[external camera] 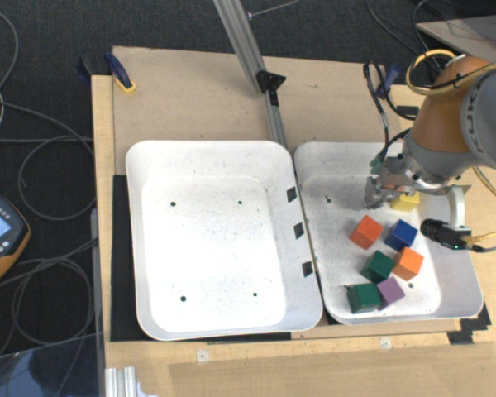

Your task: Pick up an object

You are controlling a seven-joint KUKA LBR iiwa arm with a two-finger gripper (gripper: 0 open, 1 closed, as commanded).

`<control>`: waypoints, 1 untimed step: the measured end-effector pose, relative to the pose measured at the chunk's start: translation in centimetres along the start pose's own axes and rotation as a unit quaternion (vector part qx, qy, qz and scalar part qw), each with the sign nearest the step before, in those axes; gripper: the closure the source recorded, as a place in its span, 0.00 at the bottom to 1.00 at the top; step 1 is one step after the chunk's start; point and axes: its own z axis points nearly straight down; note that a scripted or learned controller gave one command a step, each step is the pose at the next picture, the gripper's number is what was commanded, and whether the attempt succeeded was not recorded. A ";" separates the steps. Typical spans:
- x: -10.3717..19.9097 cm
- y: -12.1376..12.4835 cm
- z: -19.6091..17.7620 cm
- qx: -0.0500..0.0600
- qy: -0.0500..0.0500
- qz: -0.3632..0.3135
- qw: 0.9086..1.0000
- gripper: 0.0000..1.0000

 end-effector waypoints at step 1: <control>0.1 0.4 -6.5 -0.004 -0.002 0.000 1.000 1.00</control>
